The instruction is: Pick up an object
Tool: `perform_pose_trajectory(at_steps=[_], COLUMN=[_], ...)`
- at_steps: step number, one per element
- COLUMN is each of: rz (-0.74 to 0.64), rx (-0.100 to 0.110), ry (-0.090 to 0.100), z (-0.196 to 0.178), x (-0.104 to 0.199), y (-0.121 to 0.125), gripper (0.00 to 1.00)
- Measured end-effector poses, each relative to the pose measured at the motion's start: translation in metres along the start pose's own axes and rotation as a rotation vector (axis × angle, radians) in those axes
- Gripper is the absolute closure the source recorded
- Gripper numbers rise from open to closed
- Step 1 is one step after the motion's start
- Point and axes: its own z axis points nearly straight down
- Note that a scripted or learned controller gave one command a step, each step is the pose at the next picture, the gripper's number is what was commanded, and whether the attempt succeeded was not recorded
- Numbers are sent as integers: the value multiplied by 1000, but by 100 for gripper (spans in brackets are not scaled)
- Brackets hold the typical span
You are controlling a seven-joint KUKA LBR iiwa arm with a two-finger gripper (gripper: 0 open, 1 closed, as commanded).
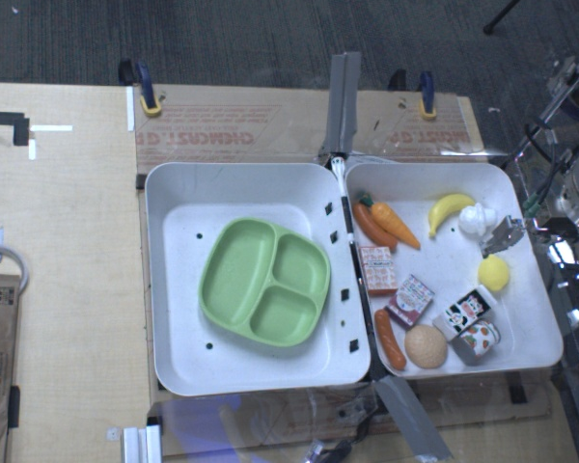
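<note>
Although the task named no particular object, the choice lay among the toy foods in the right bin, and the claw stood at that bin's right side, low over the floor of it, between the lemon and a white round piece. Going from the near edge of this bin to the far one, there were first a sausage, a brown bun and a printed can, then a black and white carton and two small boxes, then the lemon just below the claw, and last the banana and two carrots near the far wall. I judged the lemon and the white piece to be the closest candidates, each just beside the claw, one toward the near side and one toward the far side. The banana lay farther to the left, its long axis running on a slant. I could not tell how far the claw was open, and nothing was visibly between its parts. The bin floor was smooth and white, with some free room around the lemon. The left bin carried a green divided plate, and beyond both bins the desk ended at dark carpet.
</note>
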Motion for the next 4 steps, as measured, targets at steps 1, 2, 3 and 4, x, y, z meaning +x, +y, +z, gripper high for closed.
perform_pose_trajectory(at_steps=[1,2,3,4], rz=[2,-52,-49,46], rx=[-1,-1,-6,0], ry=[13,1,0,-1], z=[105,105,95,-8], x=[1,53,52,131], y=[-23,-57,-55,-57], gripper=[0,0,100,100])
